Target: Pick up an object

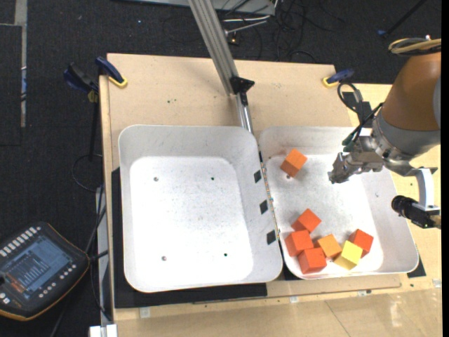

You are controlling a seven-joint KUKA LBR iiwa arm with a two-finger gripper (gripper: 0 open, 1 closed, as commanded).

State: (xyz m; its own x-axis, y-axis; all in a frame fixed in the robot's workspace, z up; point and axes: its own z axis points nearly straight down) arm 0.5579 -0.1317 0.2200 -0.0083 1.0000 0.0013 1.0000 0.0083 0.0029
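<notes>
The grey arm with its orange band (419, 83) reached in from three o'clock, and its two-finger gripper (339, 174) hung over the upper middle of the right shallow white plastic bin (393, 209). Whether its fingers were released or clenched could not be told from the camera view; nothing showed between them.

A lone orange cube (294, 163) lay tilted at about nine o'clock from the gripper, near it but apart, close to the bin's left wall. At the bin's six o'clock end a cluster of blocks sat together: an orange-red cube (307, 222), a second orange-red cube (299, 242) touching it, a third orange-red cube (313, 260) at the bin's near rim, a lighter orange block (329, 245) beside them, a yellow block (349, 254) next to that, and another orange-red cube (361, 240) at the yellow one's one o'clock.

The left shallow white bin (140, 188) lay alongside on the wooden bench (182, 90)
</notes>
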